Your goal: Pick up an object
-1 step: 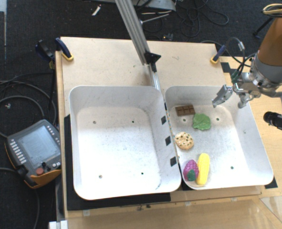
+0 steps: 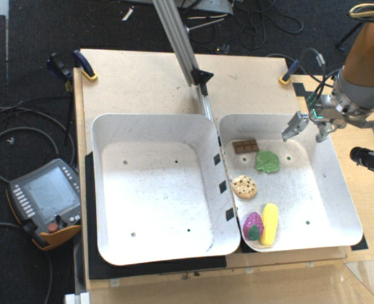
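**benchwatcher:** ok so where's the arm sitting? I see the grey wrist with the orange bit coming in from the right.

**pick_n_place_pete:** yeah, the gripper (image 2: 308,129) hangs over the far right corner of the right bin (image 2: 338,189). The fingers (image 2: 294,126) are spread wide apart, nothing between them at all. One sits over the bin's back edge, the other more toward the right wall.

**benchwatcher:** and the stuff to grab?

**pick_n_place_pete:** all in the right bin. Brown chocolate bar (image 2: 245,146) near the back, a green leafy thing (image 2: 268,162) just beside it on the right and a bit closer to the front. Round cookie (image 2: 244,187) sits by the left wall of that bin, around the middle. Then at the front there's a purple grape bunch (image 2: 253,225) and a yellow corn cob (image 2: 269,223) lying right next to each other, looks like they're touching.

**benchwatcher:** closest one to the gripper?

**pick_n_place_pete:** the green leafy thing, but they're still apart. The left bin (image 2: 111,170) is next door on the same desk (image 2: 142,81), and a teach pendant (image 2: 46,198) lies on the floor off to the left.
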Available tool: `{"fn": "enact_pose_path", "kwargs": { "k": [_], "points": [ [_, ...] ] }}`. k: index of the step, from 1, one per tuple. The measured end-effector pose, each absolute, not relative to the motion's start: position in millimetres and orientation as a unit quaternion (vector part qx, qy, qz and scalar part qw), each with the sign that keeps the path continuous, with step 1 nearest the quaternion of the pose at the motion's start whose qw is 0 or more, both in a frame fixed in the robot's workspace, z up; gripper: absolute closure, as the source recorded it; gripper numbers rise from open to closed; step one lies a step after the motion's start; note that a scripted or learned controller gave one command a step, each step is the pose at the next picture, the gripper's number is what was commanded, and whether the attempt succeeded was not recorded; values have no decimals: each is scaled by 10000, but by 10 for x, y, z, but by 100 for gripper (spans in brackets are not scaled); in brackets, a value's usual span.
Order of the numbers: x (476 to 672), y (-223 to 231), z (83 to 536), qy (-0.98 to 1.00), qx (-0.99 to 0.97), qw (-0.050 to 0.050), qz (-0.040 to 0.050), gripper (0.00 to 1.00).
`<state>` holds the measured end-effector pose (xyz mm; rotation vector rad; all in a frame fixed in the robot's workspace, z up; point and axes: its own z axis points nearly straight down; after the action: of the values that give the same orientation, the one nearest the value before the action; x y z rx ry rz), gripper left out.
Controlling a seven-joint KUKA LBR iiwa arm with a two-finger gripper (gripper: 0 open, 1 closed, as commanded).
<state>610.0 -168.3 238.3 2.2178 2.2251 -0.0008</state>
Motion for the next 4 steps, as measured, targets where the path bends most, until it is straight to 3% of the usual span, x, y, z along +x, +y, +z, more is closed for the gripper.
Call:
{"fn": "enact_pose_path", "kwargs": {
  "k": [3,4],
  "points": [
    [6195,-1627,937,7072,7070,-5,-3,0],
    [6205,-1630,1060,7072,7070,13,6,100]
  ]
}}
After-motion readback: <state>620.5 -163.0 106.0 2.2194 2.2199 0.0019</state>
